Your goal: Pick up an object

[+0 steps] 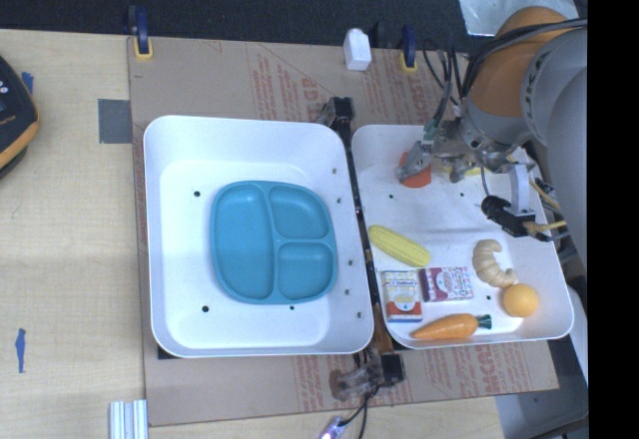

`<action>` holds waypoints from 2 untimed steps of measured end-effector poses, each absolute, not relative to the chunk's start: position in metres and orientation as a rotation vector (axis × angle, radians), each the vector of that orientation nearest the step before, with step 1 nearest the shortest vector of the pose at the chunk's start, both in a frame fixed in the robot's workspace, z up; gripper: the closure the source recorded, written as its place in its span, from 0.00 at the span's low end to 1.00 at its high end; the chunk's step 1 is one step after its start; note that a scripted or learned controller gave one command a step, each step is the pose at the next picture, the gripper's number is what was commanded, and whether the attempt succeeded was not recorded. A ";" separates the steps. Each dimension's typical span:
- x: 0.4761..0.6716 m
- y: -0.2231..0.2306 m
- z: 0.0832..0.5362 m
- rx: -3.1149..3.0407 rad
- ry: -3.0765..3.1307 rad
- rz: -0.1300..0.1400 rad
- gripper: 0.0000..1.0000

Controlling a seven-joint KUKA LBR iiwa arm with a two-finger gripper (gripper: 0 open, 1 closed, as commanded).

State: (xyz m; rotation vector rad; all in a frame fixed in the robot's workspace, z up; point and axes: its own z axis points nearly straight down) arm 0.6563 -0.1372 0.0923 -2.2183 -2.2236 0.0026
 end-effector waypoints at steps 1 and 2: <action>0.656 -0.130 0.092 -2.215 -2.224 0.004 0.00; 0.656 -0.124 0.092 -2.214 -2.224 0.004 0.00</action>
